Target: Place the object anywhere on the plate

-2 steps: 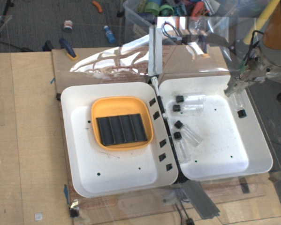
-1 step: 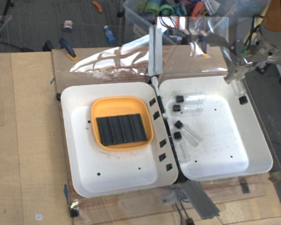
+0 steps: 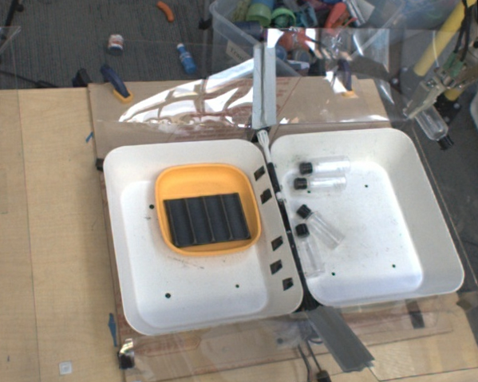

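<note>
The arm's end sits at the far right, past the far right corner of the right bin [image 3: 400,218], above the table rather than over either bin. What shows of it is a grey mechanism with cables running up behind it. The claw [image 3: 432,122] hangs at its lower end, tilted down and toward the bin's corner. It is too small and cluttered to make out, so I cannot tell whether it is open or closed. Nothing can be seen gripped in it.

The plate [image 3: 165,184], orange with rounded corners, lies in the left bin [image 3: 140,287], a little toward the far side. The block [image 3: 207,220], black and ribbed, rests flat on the plate, covering most of its floor. Its near edge lies close to the plate's near rim.

In the right bin lie four clear vials [image 3: 324,175] with black caps, all on their sides in the half nearest the divider. Two are parallel near the far side, and two are slanted closer to the middle. They are well apart from the claw.

A row of small black tabs [image 3: 276,243] runs along the left bin's right rim. Beyond the bins stands a clear tub [image 3: 238,30] of coloured odds and ends.
</note>
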